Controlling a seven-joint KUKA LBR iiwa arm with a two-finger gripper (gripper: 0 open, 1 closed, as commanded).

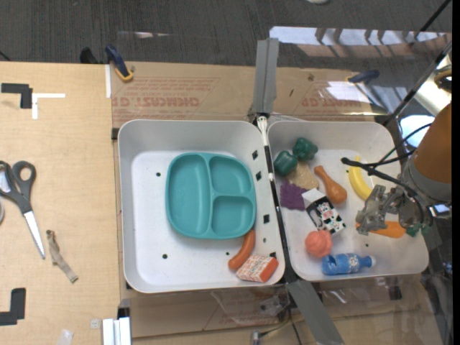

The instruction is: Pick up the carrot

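At the right bin's far edge, metal gripper beside tapered orange carrot, grip indiscernible.

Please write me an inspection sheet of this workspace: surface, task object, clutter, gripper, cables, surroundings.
Surface: two white bins; left bin, right bin.
Job's thing: carrot, orange, in right bin, right at the gripper.
Clutter: teal plate, sausage, banana, blue bottle, purple piece.
Gripper: gripper low over right bin, at the carrot's left end.
Cables: black cables over right bin.
Surroundings: scissors on the bench at left.
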